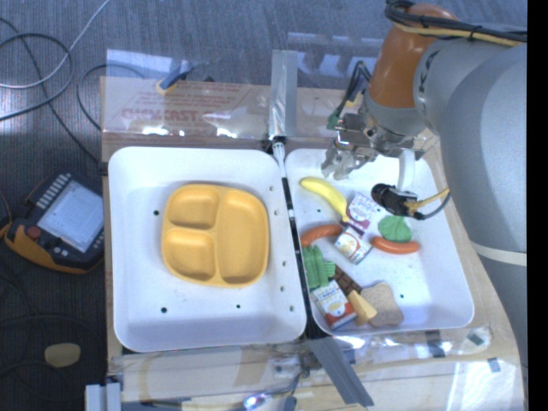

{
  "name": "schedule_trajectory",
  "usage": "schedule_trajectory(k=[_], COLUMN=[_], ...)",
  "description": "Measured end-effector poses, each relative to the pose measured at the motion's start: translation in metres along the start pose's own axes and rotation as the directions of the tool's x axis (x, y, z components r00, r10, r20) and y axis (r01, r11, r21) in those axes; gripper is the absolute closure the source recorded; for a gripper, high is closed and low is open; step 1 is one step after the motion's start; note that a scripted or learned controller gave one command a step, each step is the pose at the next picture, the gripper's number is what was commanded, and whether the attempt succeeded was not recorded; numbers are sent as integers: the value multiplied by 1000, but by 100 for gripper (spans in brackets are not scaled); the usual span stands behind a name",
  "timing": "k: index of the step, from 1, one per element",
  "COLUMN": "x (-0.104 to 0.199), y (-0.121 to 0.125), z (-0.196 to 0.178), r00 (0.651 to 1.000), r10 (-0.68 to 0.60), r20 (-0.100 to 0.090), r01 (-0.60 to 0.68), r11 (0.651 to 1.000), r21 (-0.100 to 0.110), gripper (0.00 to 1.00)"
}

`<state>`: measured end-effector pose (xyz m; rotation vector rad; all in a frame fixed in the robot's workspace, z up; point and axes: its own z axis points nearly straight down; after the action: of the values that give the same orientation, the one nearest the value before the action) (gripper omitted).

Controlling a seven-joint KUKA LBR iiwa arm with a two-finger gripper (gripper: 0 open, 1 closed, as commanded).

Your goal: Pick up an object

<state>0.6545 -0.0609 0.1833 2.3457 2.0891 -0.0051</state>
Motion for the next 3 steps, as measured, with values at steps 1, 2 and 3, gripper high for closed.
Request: schedule_trajectory(k=[1,2,3], x=[-1,-36,-36], y=[0,-8,-9], z=[0,69,61], r00=[1000,995,995], r10=[1,-101,-102], r20=[2,1,3], r01=[-1,101,102], r11=[1000,995,995], r21=[0,1,3], gripper=[0,0,100])
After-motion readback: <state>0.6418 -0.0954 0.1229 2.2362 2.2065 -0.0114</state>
